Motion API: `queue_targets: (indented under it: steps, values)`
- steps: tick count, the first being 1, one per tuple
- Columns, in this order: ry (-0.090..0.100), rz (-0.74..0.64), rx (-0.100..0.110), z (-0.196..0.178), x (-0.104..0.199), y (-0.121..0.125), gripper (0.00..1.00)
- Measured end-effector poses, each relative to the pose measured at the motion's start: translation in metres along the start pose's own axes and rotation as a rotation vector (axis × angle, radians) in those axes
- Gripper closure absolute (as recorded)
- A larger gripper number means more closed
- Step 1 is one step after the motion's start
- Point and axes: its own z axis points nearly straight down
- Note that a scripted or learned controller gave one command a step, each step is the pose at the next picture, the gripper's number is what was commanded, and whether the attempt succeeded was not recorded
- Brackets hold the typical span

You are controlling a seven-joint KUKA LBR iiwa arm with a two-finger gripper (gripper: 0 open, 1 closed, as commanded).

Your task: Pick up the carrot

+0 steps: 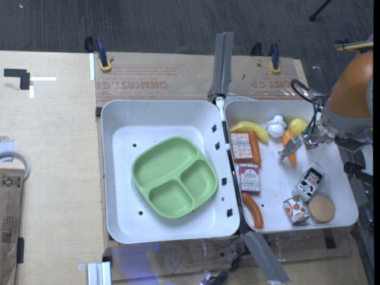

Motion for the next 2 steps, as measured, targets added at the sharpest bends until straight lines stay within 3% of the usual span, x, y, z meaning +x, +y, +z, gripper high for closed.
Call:
queue_targets:
  steps: [1,2]
  values:
    - [0.000,0.003,0.000,-0.008,-0.001,0.000,1.00]
    - [-0.001,-0.132,0.000,-0.113,0.053,-0.036,1.00]
